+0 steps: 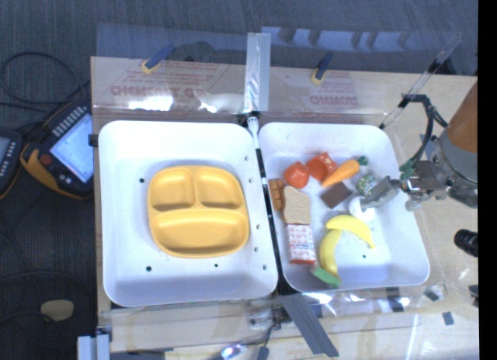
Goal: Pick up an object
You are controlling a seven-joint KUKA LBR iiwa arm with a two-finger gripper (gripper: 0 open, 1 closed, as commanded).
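The gripper (378, 189) was seen low in the right bin (404, 267), beside the banana (342, 236) and brown block (336, 194). Whether anything was pinched could not be told. The approach step was judged underway; a final descent onto one object would be called for.

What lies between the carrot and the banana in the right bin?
In the camera view, a brown block lies between the carrot and the banana.
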